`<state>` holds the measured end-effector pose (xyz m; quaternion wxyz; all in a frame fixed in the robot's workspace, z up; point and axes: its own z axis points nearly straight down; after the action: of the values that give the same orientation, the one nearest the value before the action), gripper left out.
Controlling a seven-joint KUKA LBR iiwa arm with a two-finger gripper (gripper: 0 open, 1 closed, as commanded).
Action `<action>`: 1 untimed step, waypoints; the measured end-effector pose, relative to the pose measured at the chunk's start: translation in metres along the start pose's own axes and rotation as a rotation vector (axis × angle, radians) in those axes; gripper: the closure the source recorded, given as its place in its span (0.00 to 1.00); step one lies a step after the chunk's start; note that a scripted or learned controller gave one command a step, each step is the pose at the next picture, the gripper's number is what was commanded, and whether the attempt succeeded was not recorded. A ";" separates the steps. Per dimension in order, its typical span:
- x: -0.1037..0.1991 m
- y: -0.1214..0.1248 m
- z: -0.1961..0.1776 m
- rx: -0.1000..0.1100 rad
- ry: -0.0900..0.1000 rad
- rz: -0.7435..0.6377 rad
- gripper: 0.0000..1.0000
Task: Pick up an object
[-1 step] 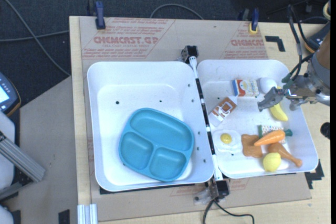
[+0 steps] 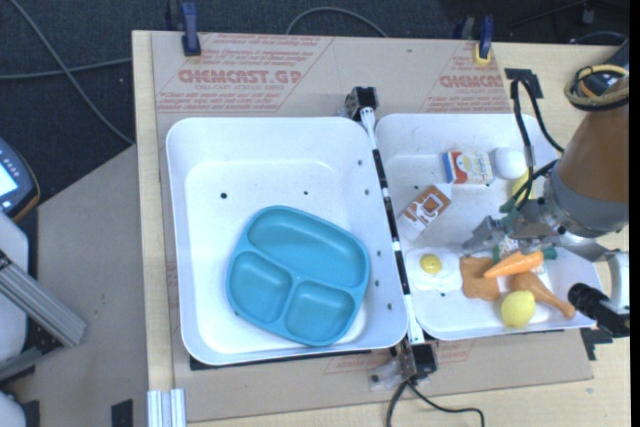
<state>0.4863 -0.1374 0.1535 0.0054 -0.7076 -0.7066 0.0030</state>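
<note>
Right bin [image 2: 440, 130] holds the pickable items, clustered toward its near right part: an orange carrot [image 2: 515, 265] lying slantwise, a yellow lemon-like ball [image 2: 518, 308] just below it, a tan-orange piece [image 2: 478, 283] at the carrot's left end, a fried egg [image 2: 431, 266] further left. Toward the back, a small brown-and-white carton [image 2: 424, 208], a white carton with red-blue print [image 2: 467, 167], a white ball [image 2: 508, 161]. Left bin [image 2: 190, 155] holds a blue sectioned plate [image 2: 297, 274], bare white floor around it at the back and left. Open floor in the right bin lies between the cartons and the egg. Arm enters from the right, orange band above the wrist; gripper [image 2: 503, 233] is low over the carrot's upper side, touching or just above. Whether the claw is apart or together cannot be made out.
</note>
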 end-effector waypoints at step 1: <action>0.034 -0.006 0.070 -0.011 -0.002 -0.003 0.00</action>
<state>0.4793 -0.1032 0.0837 0.0008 -0.7065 -0.7077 -0.0004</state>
